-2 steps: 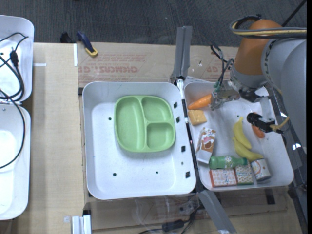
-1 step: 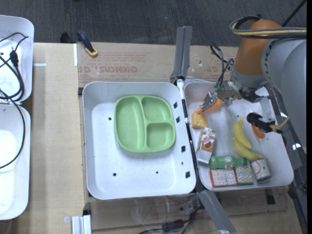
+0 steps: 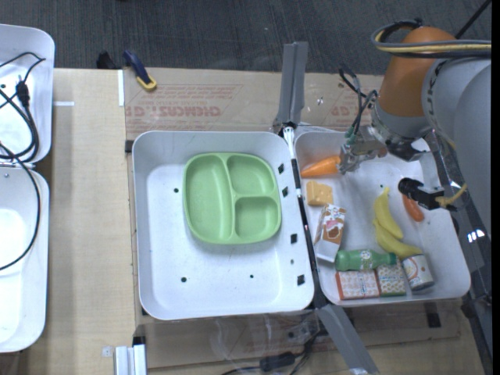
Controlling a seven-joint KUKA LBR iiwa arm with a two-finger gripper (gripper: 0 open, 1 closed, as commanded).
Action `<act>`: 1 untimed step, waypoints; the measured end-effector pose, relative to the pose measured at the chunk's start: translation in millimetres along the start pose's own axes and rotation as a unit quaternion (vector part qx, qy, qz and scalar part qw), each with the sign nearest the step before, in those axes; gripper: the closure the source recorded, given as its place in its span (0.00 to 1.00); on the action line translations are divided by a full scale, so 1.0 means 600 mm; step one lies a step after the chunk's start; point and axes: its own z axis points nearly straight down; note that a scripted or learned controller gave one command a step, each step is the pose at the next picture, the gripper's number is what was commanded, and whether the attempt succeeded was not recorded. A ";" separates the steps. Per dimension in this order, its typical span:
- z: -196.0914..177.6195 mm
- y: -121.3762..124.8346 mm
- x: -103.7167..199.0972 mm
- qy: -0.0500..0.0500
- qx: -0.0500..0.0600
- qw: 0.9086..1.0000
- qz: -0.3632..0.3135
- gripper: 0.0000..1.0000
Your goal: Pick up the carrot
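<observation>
Camera view: your gripper point(image 3: 349, 159) sits at the carrot's point(image 3: 320, 166) thick right end; I cannot tell its state. Likely light, stiff, smooth; grip mid-body.

orange carrot point(image 3: 321, 166), green divided plate point(image 3: 232, 198), yellow bananas point(image 3: 390, 226), white bins point(image 3: 156, 233), green bottle point(image 3: 364, 259).

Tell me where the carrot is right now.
The carrot lies in the right bin, near its upper left corner, just above the cheese wedge, with the gripper at its right end.
</observation>
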 end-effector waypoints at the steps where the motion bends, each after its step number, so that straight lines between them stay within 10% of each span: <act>1: 0.000 0.000 0.000 0.000 0.000 1.000 0.000 0.00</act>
